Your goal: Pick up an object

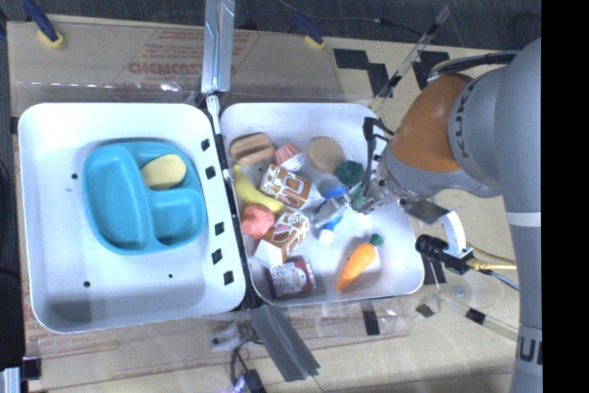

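One small bottle [331, 205] lies just left of the claw [362, 198]; grip state unclear

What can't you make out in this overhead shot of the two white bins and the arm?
- Gripper: in the camera view the grey arm's orange-banded wrist covers most of it, so its state is unclear.
- Small dark green object: partly behind the gripper; shape unclear.
- Printed cartons: labels too small to read.
- Yellow rounded item in the blue divided tray: too blurred to identify.
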`<action>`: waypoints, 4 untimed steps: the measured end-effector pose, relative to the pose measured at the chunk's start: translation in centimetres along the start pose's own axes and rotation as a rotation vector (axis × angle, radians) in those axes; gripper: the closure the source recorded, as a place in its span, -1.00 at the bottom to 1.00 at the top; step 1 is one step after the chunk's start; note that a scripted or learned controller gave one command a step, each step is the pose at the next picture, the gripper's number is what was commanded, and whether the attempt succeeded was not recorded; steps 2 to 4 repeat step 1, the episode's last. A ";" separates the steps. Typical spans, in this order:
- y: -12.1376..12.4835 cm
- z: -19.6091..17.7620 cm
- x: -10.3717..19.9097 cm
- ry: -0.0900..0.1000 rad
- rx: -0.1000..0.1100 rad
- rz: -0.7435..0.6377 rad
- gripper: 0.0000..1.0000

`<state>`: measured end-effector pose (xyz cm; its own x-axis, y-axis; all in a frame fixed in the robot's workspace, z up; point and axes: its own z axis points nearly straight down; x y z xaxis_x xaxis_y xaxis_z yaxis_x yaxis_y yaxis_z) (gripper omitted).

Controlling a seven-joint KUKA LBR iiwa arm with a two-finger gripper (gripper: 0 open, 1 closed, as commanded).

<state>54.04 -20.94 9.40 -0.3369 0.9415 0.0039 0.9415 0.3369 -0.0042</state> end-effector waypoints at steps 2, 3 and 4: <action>5.5 -2.4 0.2 -0.001 -0.002 0.148 -1.00; 5.5 -2.4 0.2 -0.001 -0.002 0.148 -1.00; 5.5 -2.4 0.2 -0.001 -0.002 0.148 -1.00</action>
